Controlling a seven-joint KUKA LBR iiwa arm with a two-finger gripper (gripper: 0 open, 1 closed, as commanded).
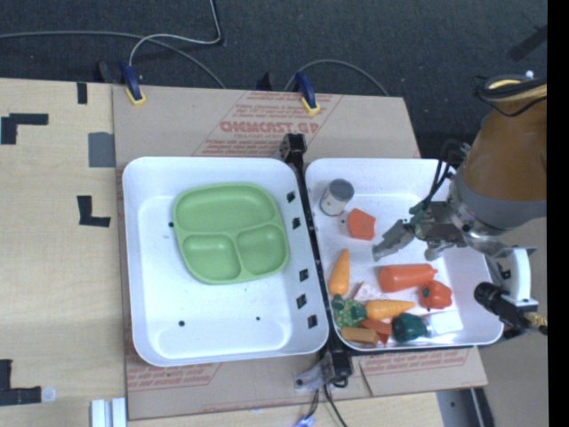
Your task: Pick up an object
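We're hovering the grey two-finger gripper (397,238) over the right-hand shallow white bin (391,168), fingers spread wide with nothing between them. We're sitting just above the long red-orange plastic pepper (406,277), with the small orange block (361,224) just to the camera's left. Other candidates are crowding the bin's near end: a yellow-orange plastic carrot (340,272), a second orange carrot (389,309), a red plastic tomato (436,295), a dark green vegetable piece (410,328) and a leafy green piece (349,310), plus a small grey tin can (337,196) further back. The left white bin (142,238) is holding a green divided plastic plate (231,232). Risks as we're reading it: the toys are touching, so closing could be nudging neighbours or pinching two at once; the rounded pepper could be rolling out of the grip; a descent between pepper and block could be closing on air.
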